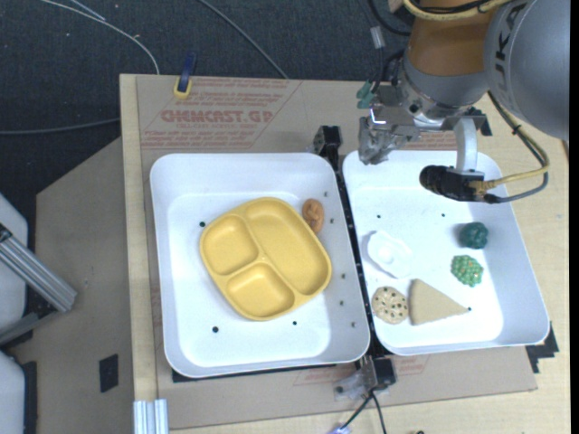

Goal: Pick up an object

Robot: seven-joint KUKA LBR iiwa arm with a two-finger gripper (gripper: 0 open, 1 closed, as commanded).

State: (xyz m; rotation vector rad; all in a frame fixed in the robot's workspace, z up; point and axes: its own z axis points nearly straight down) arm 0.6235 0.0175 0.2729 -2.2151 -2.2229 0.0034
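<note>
Camera view: gripper (376, 145) hangs over the far left corner of the right bin (516, 328), just beside the divider between the bins; can't tell how wide it's set, and nothing is visibly held. All pickable stuff is sitting in the bins. Left bin (172, 269): yellow divided plate (263, 257) lies flat, roughly centred and turned at an angle; small brown lump (313, 212) touching or just beside the plate's far right edge. Right bin: white crumpled piece (384, 250) near the left wall, chip cookie (390, 304) in front of it, tan wedge (436, 302) just beside the cookie, point facing right. Dark green ball (473, 235) on the right side, light green bumpy ball (467, 269) near it, towards the front, apart from the wedge. Both bins sit on a printed cardboard sheet (226, 111); a blue and yellow clip (185, 75) at its far left edge
</note>
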